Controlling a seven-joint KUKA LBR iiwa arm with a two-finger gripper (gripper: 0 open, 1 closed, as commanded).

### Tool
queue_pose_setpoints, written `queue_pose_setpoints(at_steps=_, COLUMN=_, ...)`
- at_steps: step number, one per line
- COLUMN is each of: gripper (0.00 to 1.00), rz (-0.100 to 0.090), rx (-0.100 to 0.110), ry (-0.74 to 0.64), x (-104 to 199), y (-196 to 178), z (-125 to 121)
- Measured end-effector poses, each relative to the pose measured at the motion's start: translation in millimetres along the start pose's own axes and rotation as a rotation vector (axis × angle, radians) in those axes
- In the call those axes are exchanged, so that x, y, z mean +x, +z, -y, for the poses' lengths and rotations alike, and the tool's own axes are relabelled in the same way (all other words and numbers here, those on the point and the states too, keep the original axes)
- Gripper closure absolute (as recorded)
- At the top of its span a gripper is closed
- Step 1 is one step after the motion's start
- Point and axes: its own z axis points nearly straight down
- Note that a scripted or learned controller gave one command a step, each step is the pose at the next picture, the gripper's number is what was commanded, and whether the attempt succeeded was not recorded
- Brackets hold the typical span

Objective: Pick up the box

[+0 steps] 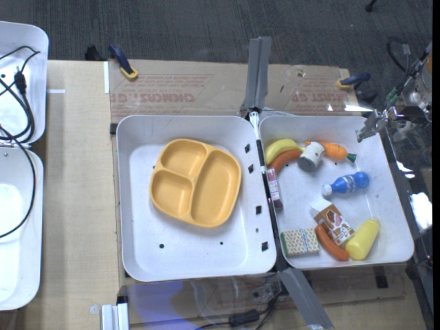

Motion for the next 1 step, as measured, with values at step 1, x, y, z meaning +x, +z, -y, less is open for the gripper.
queue_pose_setpoints(at_steps=1, gripper=0.00, rz=0.000, rx=0.000, ry=0.248, x=62.4, y=104.0, z=24.7)
